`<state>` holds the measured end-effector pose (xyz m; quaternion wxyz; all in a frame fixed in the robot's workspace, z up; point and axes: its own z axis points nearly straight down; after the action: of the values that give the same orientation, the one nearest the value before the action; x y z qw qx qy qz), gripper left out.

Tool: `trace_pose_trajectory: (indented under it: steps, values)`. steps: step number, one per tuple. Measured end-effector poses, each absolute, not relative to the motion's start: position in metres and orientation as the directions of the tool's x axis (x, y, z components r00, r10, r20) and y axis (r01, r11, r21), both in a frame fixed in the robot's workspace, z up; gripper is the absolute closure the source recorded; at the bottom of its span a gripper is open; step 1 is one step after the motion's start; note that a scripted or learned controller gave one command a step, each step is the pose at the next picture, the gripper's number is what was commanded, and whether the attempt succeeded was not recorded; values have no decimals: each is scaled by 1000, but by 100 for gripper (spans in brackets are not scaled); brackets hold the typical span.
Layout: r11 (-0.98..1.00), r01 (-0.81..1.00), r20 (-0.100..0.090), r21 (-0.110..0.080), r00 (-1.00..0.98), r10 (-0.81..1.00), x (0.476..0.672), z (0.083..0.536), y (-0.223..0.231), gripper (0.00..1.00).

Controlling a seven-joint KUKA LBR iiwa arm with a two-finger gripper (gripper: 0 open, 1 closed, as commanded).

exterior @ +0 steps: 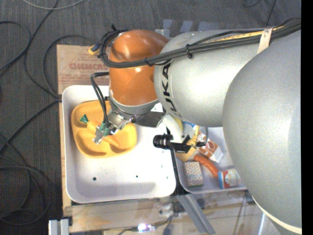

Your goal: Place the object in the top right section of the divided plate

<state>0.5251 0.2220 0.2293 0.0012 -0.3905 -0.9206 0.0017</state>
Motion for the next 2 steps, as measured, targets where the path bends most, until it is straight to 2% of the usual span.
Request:
trace_pose_trajectory:
  steps: [1, 2]
  values:
    - [706, 709, -1, -4, -706, 709, 563, 214, 145, 100]
    - [876, 482, -1, -1, -876, 482, 585, 258, 191, 100]
